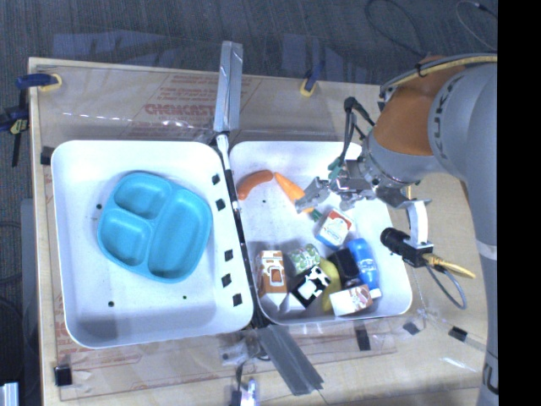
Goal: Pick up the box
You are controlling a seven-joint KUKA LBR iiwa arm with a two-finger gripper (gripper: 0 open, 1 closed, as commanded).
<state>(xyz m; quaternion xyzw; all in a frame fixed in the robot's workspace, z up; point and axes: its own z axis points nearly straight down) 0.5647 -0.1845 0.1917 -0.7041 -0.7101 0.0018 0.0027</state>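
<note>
In the right bin several small boxes lie among other items. A white carton with a red and green label sits mid-bin. A brown box, a black-and-white box and a white box lie along the near wall. My gripper hangs over the bin's middle, just above and up-left of the labelled carton and right of an orange carrot-like piece. Nothing can be seen held in it.
A blue bottle, a yellow fruit and a green packet crowd the right bin's near half. The left bin holds a blue divided tray. A metal divider rises between the bins at the back.
</note>
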